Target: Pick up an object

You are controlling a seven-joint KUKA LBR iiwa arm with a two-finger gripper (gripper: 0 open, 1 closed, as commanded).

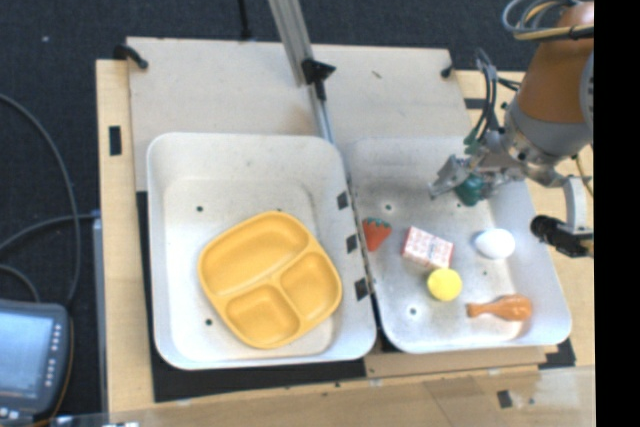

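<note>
Bins: 2 shallow white ones side by side on the bench [120, 215]; left bin [180, 160], right bin [400, 165], touching along the middle seam.
Left bin contents: 1 yellow divided tray [268, 277], three compartments, lying toward the near right corner; far edge and left edge of this bin are bare white floor.
Right bin contents: 5 loose items (all in the near half).
Strawberry toy [376, 233]: 1, red with green top, against the left edge by the seam.
Pink box [427, 247]: 1, checkered, mid-bin, just right of the strawberry toy.
Yellow ball [444, 285]: 1, just beside the near corner of the pink box.
White egg [493, 243]: 1, near the right edge.
Drumstick toy [500, 309]: 1, orange-brown, lying flat along the near edge, close to the near right corner.
Arm: 1, grey with orange band [555, 80], coming in over the far right corner of the right bin.
Gripper [468, 187]: over the far right part of the right bin, teal tip, apart from the items; white egg is the nearest one, toward the near edge; cannot tell how the jaws stand.
Open room: far left part of the right bin is bare floor; the five items are bunched, with small gaps between most.
</note>
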